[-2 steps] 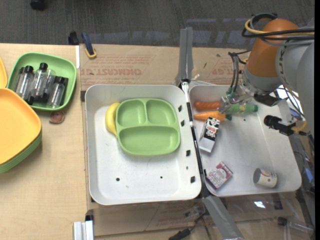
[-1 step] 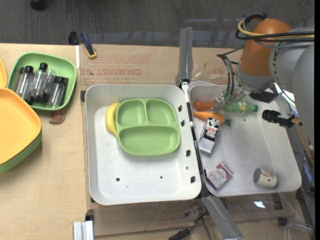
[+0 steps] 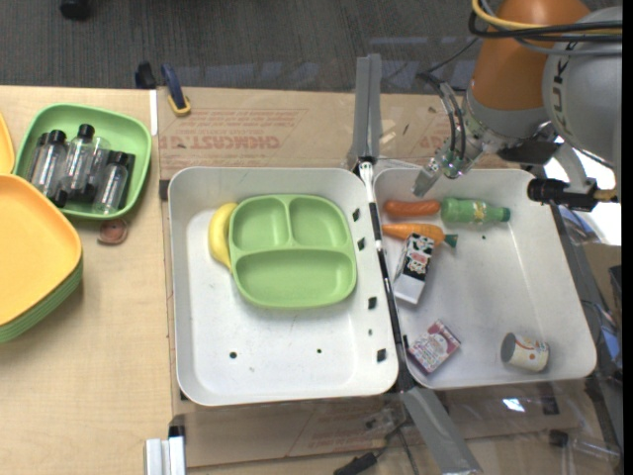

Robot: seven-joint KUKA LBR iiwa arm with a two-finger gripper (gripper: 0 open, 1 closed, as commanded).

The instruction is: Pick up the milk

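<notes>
Gripper (image 3: 438,173) up near the top right, over the right bin's (image 3: 554,295) back left corner. Open or closed, cannot tell. Nothing seen in it. Milk (image 3: 415,268) lying lower, near that bin's left wall, under the carrot (image 3: 411,232).

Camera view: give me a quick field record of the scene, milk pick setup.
target: milk carton, lying in right bin near its left wall
hand: hand above the right bin's far left corner, apart from the carton, nothing held
near target: carrot touching the carton's top; sausage and green bottle beyond
other right-bin items: pink packet, small cup
left bin: left bin with green divided plate and a yellow item beside it
</notes>
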